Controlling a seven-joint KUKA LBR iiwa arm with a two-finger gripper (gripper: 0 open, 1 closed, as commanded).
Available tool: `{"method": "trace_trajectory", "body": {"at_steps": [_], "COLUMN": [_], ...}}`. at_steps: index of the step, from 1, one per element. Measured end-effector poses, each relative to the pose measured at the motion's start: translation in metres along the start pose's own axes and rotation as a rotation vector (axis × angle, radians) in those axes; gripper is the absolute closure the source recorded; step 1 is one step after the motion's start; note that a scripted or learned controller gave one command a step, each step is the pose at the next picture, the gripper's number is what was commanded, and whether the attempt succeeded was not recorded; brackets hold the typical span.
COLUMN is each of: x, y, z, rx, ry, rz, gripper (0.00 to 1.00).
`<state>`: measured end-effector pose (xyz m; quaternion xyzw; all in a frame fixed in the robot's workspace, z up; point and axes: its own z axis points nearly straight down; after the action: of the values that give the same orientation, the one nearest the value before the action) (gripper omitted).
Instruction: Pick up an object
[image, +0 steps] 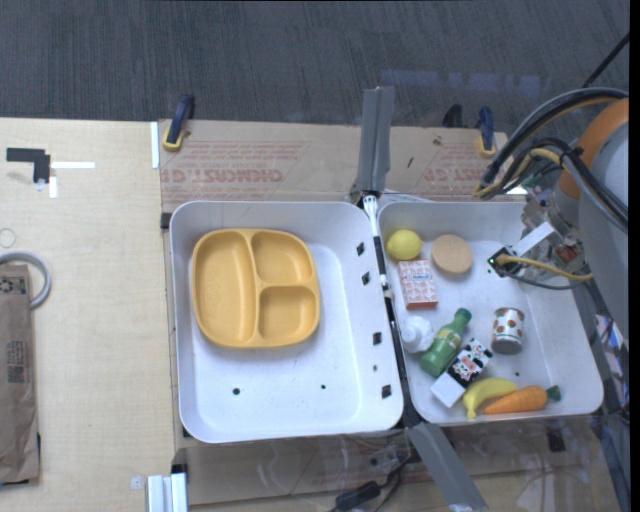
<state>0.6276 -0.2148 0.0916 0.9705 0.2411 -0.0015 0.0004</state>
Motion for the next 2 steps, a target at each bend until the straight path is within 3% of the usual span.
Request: {"method": "trace_trajectory", "body": {"at_steps": [1, 2], "x": [-0.0228, -0.0162], "y": [-0.0081, -0.0046], "z": [-0.0017, 0.0005], "rx": [0.003, 0.008], "ry": [0.006, -0.002], "rz": [0.278, 0.253], "gripper": [0.0, 0.0]}}
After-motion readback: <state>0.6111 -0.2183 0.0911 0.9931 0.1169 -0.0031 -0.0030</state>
